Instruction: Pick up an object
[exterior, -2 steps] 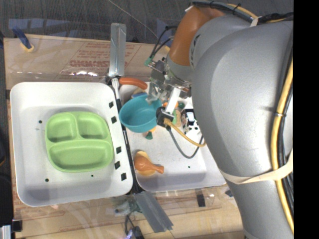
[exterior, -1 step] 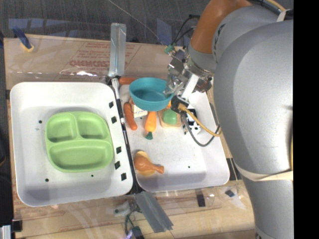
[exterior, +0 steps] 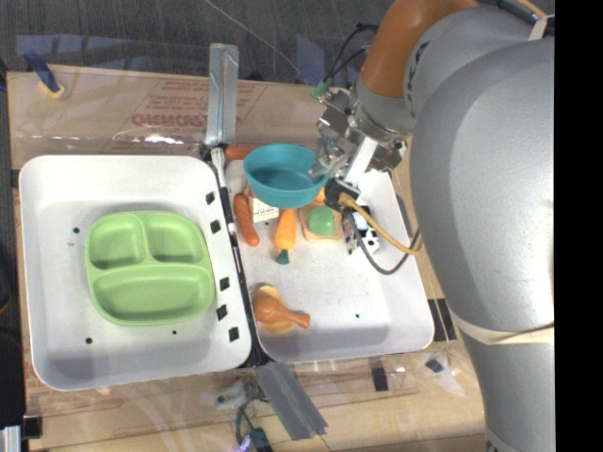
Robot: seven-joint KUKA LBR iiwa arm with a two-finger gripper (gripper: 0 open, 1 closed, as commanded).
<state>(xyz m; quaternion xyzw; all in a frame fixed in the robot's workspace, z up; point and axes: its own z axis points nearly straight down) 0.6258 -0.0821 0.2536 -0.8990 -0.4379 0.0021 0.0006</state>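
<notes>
The smooth teal plastic bowl [exterior: 281, 177] hangs tilted, its rim at the hand [exterior: 332, 163], above the right bin's [exterior: 377, 332] toys. Whether the hand is clenched on it I cannot tell. A thin rim hold could slip, dropping it onto the glossy orange carrot [exterior: 285, 234] just below.

Arm [exterior: 490, 158] grey, orange band [exterior: 396, 36] above wrist. Gripper [exterior: 330, 163] metallic silver with black parts, yellow cable [exterior: 391, 243] trailing below it. Bowl [exterior: 283, 175] right at gripper teal-blue. Just below bowl: orange carrot [exterior: 285, 234], red-orange sausage [exterior: 247, 219], green piece on tan slab [exterior: 322, 222]. Further below, tan-orange chicken drumstick [exterior: 278, 311]. Both bins [exterior: 47, 252] white with black clips along shared edge. Far-side bin holds light green divided plate [exterior: 149, 266]. Bench [exterior: 122, 111] brown cardboard, faded red print.
</notes>
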